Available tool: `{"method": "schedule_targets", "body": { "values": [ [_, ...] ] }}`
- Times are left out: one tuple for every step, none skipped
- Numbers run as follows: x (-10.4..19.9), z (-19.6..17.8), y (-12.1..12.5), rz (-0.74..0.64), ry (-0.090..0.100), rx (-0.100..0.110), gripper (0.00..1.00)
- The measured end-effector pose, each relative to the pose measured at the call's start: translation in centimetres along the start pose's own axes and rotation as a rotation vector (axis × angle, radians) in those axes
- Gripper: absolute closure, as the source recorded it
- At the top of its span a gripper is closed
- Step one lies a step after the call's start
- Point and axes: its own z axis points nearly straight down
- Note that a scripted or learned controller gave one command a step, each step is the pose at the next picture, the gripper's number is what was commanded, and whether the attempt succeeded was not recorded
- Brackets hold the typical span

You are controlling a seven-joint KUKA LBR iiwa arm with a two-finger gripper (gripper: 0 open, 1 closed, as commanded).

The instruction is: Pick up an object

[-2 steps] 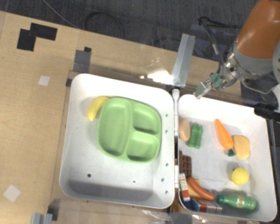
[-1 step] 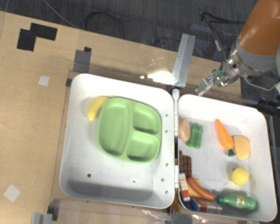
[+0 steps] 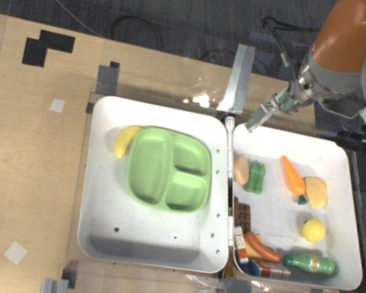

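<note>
My gripper [image 3: 251, 123] hangs over the far left corner of the right bin [image 3: 348, 164], above the bin's rim and clear of everything in it. Nothing shows in its grasp. Below it in that bin lie a tan egg-shaped piece [image 3: 241, 169] and a green block [image 3: 255, 177]. An orange carrot [image 3: 292, 175] and a yellow-orange bread piece [image 3: 315, 191] lie further right. A lemon [image 3: 313, 230], a green bottle [image 3: 308, 263], a red sausage [image 3: 261, 247] and a brown chocolate bar [image 3: 243, 216] sit toward the near side.
The left bin [image 3: 93, 218] holds a green divided plate [image 3: 168, 169] with a banana [image 3: 125, 140] against its far left edge. A metal post [image 3: 239, 75] stands behind the wall between the bins, close to my gripper.
</note>
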Motion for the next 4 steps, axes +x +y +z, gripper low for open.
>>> {"method": "schedule_targets", "body": {
  "values": [
    [1.9,8.0,-5.4,-0.172,0.011,0.009,0.00],
    [-1.4,11.9,-9.3,-0.321,0.009,0.007,0.00],
    [-2.6,17.5,-12.0,-0.221,0.004,0.003,0.00],
    [-2.6,17.6,-8.2,-0.059,0.005,0.004,0.00]
  ]
}}
